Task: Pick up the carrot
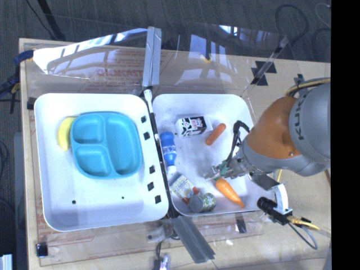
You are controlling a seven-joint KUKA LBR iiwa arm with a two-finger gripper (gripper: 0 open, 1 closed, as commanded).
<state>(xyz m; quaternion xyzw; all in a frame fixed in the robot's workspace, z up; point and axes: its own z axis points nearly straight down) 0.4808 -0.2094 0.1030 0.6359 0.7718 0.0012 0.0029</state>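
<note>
The tool (223, 170) hung just above the carrot (229, 190) in the right bin (225, 110); how far open, I couldn't tell. A nearby black-and-white carton (191, 126) bore unreadable print.

— What carries everything here?
— A pale wooden desk (101, 242), seen from above at a slant.
— And what lies directly on it?
— Two shallow white bins, close side by side: the left bin (42, 167) and the right bin (197, 99). A grey metal bar (151, 58) runs back from their seam, and a second bar (191, 238) sits in front. Black tape marks (261, 72) are at the back right. A clear sheet (112, 55), possibly plastic, covers the back.
</note>
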